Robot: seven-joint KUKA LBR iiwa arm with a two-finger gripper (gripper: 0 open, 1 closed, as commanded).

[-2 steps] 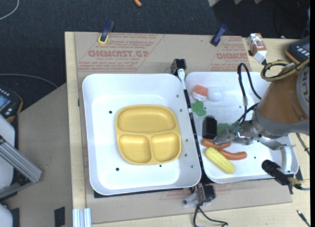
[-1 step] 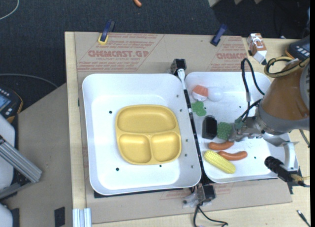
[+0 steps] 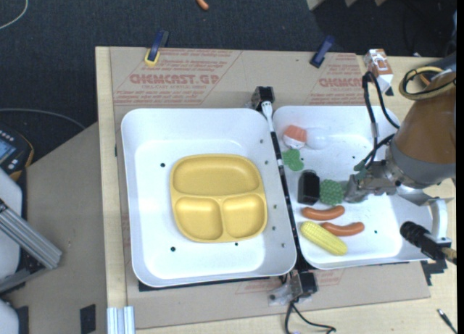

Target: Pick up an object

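The green broccoli piece (image 3: pixel 332 192) lies in the right bin (image 3: pixel 377 254), just right of the black block (image 3: pixel 309 187) and above the two sausages (image 3: pixel 324 213). The gripper (image 3: pixel 357 189) sits beside it; whether it has closed I cannot tell. A good grasp means centring over the broccoli alone, clear of the block.

I have 1 fixed camera above the bench (image 3: pixel 217 72), looking down at a slant on 2 bins: left bin (image 3: pixel 145 180), right bin (image 3: pixel 377 249). Both sit whole in frame at middling range, with dark floor beyond. The arm (image 3: pixel 428 137) enters from the right.
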